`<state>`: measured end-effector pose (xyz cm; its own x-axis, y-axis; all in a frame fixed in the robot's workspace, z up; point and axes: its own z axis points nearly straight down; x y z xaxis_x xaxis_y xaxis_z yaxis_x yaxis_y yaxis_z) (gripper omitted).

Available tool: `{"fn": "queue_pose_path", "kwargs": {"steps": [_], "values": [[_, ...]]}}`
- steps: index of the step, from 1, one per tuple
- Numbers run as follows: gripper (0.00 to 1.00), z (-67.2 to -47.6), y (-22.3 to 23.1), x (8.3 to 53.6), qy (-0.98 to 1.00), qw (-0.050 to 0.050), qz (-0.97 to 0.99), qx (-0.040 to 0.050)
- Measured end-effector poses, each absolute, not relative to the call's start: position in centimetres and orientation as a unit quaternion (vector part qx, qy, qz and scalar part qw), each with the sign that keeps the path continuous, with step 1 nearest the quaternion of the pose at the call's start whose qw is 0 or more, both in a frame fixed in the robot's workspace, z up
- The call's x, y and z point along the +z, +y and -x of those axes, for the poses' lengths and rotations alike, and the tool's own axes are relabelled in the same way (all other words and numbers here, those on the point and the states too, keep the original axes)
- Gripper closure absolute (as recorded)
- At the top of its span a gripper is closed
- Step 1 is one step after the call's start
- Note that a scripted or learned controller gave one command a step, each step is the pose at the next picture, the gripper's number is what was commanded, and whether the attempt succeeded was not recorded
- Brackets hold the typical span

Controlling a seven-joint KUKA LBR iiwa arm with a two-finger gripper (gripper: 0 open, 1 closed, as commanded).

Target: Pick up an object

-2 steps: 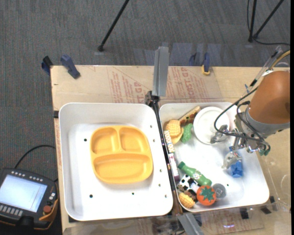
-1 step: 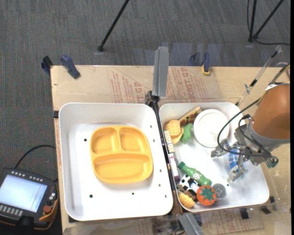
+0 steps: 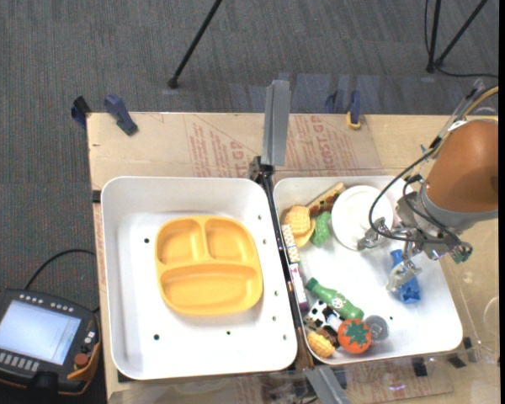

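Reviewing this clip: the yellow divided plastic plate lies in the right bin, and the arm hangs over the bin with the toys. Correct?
Not quite. The camera view shows the yellow divided plastic plate in the left white bin, not the right. The rest holds: the arm's gripper hangs over the right white bin with the toys.

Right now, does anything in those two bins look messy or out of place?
Nothing looks spilled or broken. The toys are jumbled along the right bin's left side, some leaning on the divider, while the yellow tray lies flat in the left bin. The gripper hangs over a blue toy.
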<state>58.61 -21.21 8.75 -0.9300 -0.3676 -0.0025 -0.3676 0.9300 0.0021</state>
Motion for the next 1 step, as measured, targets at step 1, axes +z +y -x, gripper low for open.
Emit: {"fn": "queue_pose_path", "kwargs": {"steps": [1], "values": [[0.0,-62.64,-21.33,8.8,0.972,-0.017,0.234,0.0089]]}}
